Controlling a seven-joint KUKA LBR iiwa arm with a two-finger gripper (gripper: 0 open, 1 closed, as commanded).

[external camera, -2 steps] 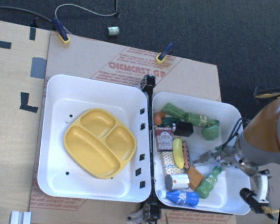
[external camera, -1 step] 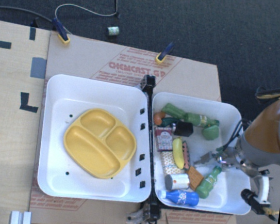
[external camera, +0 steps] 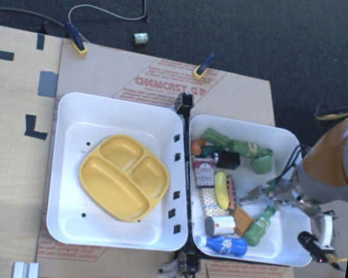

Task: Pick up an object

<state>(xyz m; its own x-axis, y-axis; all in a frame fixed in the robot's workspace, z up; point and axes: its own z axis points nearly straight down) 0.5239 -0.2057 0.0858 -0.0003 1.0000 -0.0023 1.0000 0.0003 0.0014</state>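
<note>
The right bin [external camera: 290, 141] holds a jumble of objects. Among them are a yellow banana [external camera: 221, 189], a small green bottle [external camera: 260, 224], a blue bottle [external camera: 226, 245], a white can [external camera: 221, 225] and a brown piece [external camera: 241, 220]. Along the far wall lie a long green bottle [external camera: 228, 142], a green cup [external camera: 262, 162] and a black object [external camera: 226, 159]. My gripper [external camera: 258, 192] hangs over the right bin's middle, just above the small green bottle and right of the banana. Its fingers are open with nothing between them.
A yellow divided plate [external camera: 124, 177] lies in the left bin [external camera: 68, 152]. A red and white packet [external camera: 203, 172] and a patterned packet [external camera: 211, 203] lie by the divider [external camera: 181, 168]. Cardboard [external camera: 169, 82] lies under both bins. The arm's orange band [external camera: 330, 155] rises at the right.
</note>
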